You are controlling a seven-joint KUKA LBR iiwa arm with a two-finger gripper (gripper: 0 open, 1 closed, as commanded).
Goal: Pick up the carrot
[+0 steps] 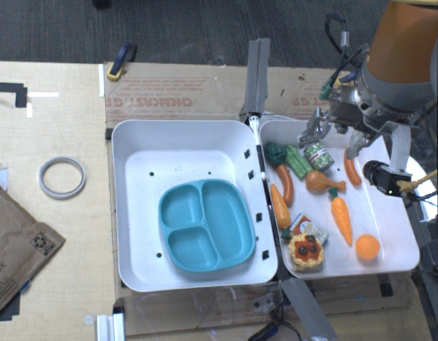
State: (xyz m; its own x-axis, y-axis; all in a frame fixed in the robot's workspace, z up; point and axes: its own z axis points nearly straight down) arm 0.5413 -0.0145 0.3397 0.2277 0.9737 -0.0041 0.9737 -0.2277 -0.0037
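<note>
The carrot (341, 219), orange and tapering toward the front, lies flat on the floor of the right bin (396, 261), right of centre. My gripper (336, 138) hangs over the back of that bin, well behind the carrot and above the items there. Its two metal fingers (315, 129) stand spread apart and open, with nothing between them. A small labelled can (319, 155) sits just below the left finger.
Around the carrot lie a drumstick (322, 182), a red sausage (353, 170), an orange ball (367, 247), a small tart (307, 251), green vegetables (295, 160) and two more orange-red pieces (281, 194). The left bin (133, 190) holds a blue divided plate (206, 224). A tape ring (62, 177) lies on the bench.
</note>
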